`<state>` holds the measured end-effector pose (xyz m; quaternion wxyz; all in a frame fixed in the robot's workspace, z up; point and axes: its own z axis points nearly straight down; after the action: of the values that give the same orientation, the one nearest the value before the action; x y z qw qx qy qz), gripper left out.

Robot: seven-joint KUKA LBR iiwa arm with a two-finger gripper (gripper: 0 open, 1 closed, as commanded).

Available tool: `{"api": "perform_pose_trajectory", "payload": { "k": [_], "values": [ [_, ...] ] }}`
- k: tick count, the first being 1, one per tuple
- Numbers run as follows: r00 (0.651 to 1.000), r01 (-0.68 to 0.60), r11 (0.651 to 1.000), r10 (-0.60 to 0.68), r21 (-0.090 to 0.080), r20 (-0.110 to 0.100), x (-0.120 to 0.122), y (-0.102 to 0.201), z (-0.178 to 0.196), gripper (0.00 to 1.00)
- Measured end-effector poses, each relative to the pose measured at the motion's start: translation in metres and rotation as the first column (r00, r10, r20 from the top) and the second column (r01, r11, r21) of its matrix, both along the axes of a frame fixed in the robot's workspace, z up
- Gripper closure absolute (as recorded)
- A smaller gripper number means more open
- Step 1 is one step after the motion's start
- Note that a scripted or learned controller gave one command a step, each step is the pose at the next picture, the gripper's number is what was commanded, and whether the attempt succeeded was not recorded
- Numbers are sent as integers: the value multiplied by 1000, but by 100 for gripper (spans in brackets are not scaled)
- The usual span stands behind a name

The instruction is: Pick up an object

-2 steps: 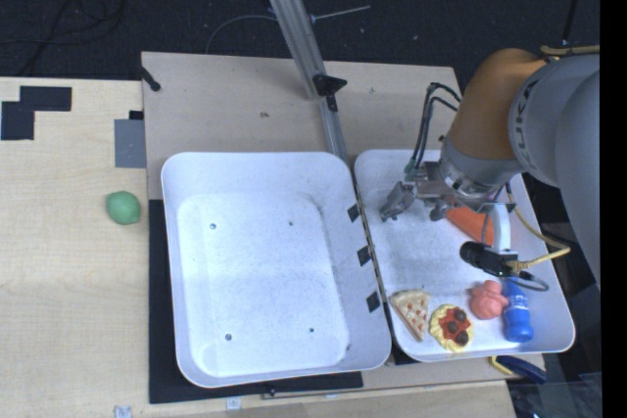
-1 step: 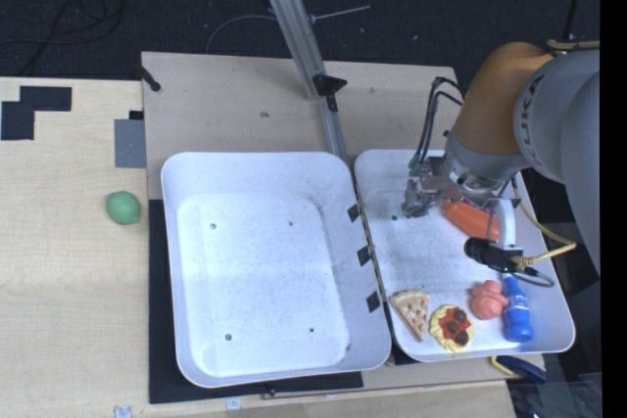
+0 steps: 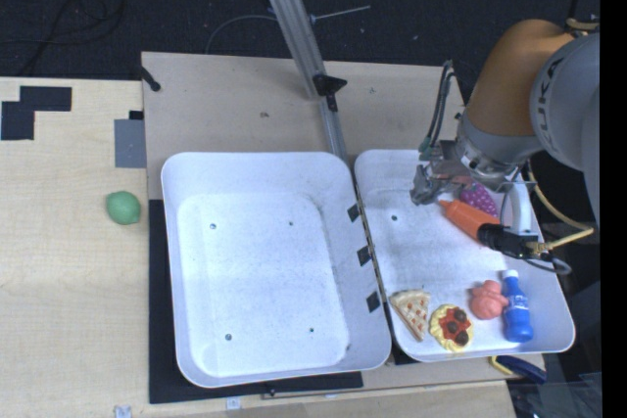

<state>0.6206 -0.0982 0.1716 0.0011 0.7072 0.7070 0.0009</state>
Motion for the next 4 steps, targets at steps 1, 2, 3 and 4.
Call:
{"api": "perform_pose_trajectory", "payload": {
  "k": [1, 2, 3, 4],
  "values": [
    [1000, 0, 1000, 0, 0, 1, 9, 5, 50, 100],
    [1000, -1, 1000, 1, 0, 1, 12, -4, 100, 100],
    [1000, -4, 1000, 4, 1, -4, 9, 51, 91, 100],
    [1000, -4, 1000, 4, 1, -4, 3, 104, 79, 100]
  ]
}}
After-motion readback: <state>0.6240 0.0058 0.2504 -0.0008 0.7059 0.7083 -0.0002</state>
